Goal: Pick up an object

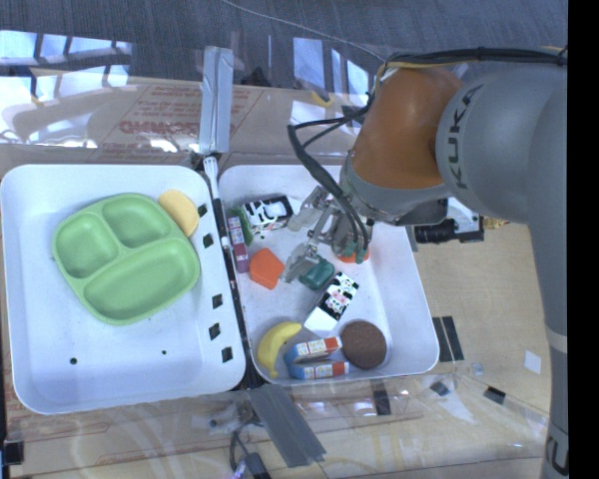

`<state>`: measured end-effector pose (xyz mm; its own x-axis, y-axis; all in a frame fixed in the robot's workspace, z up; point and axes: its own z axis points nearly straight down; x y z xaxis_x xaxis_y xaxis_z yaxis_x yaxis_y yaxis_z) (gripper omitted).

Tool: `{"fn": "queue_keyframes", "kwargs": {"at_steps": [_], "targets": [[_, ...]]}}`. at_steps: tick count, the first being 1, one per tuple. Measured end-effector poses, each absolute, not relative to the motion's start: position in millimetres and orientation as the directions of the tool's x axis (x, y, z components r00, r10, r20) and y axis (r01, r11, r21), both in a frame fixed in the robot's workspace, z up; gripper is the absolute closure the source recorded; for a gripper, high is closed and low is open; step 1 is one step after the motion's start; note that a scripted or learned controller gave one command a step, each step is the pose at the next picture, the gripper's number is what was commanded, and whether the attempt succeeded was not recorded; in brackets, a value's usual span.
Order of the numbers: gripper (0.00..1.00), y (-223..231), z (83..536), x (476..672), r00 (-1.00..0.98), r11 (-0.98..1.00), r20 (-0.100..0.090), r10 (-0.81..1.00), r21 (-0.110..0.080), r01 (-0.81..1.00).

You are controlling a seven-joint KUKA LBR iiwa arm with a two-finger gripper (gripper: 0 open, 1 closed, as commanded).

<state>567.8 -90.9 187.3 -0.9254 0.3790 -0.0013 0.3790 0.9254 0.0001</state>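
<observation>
Several small items crowd the right bin (404, 267). Gripper (314, 252) over the orange block (267, 267); fingers' spread, cannot tell. Block probably light, rigid; grip its flat sides.

The right bin (419, 317) is sitting crowded. An orange block (267, 267), a purple bar (239, 240) and a black-and-white carton (268, 213) are filling its left and far side, close together. Along the near wall a banana (276, 341), two small boxes (313, 358) and a brown ball (363, 343) are lying nearly touching, leaving little gap. The arm (429, 138) is hanging over the bin's middle, blocking approach from the right. A second spotted carton (338, 294) is lying just below it. The left bin (20, 297) is offering bare floor along its near and left sides, around a green tray (130, 257) with a yellow piece (180, 211) touching its far corner.
</observation>
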Motion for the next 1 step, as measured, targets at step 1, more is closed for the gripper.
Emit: {"fn": "queue_keyframes", "kwargs": {"at_steps": [1], "targets": [[0.0, -111.2, 136.1, 520.4, -0.994, 0.994, 0.002, -0.107, 0.001, -0.107]]}}
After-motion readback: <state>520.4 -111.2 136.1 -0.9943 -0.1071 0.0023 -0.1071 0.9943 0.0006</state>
